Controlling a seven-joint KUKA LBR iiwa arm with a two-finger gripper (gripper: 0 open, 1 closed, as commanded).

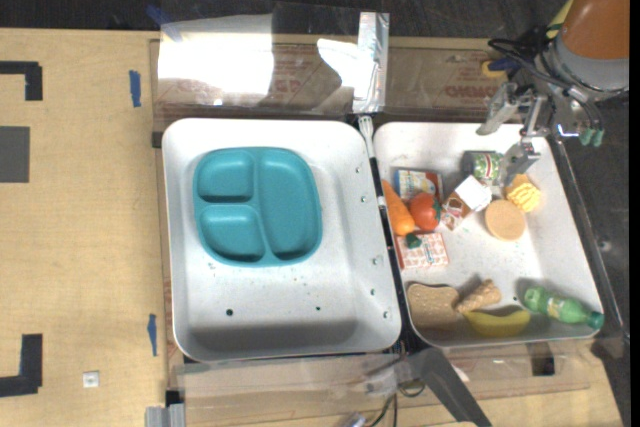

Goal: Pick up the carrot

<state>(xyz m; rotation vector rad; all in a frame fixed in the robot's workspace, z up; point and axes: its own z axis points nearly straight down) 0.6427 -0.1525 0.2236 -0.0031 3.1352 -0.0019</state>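
Left bin (200, 315): teal divided plate (258, 205) sits in its upper middle, three compartments, nothing on it.

Right bin (570, 245): carrot (397, 211) lies along the left wall, pointing up-left to down-right, touching a red tomato (424, 211) on its right. A small printed box (414, 183) sits just above them, a flat red-and-white packet (424, 251) just below. Further right: small white carton (470, 195), a can (485, 165) on its side, a yellow ridged piece (523, 193), a tan round disc (505, 221). Along the front edge: bread slice (432, 300), a brown crusty piece (478, 295), banana (497, 320), green bottle (560, 307) lying flat.

Gripper (515, 125) hangs over the bin's back right corner, near the can and well apart from the carrot. Fingers spread apart, nothing between them. Orange band (600, 15) at top right.
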